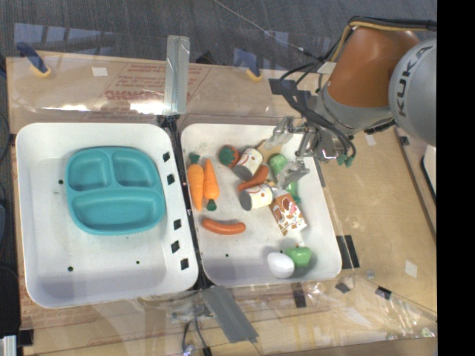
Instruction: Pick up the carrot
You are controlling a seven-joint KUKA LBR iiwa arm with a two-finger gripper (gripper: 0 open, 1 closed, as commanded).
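Two shallow white bins sit side by side on a desk [371,221] covered in brown board and clear plastic sheet, seen from above at a slant. The left bin [44,258] holds a teal divided plate [115,190] with three sections.

The right bin [245,269] holds a scatter of toy food. Two carrots lie close together along its left wall, pointing up and down the picture: a thicker carrot [196,187] nearest the wall and a slimmer carrot [210,180] just beside it on the right, with small green tops at their upper ends. Below them lies a red sausage [223,227]. Near the bin's middle are a strawberry [227,155], two small cream-coloured cans [253,178] with an orange piece between them, and a printed packet [288,215]. A white egg [280,264] and a green pepper [300,256] touch each other at the lower right corner.

The grey arm with its orange band [369,65] reaches in from the right. Its gripper [300,158] hangs over the bin's upper right part, above a green item, well apart from the carrots. The jaws look spread and hold nothing.
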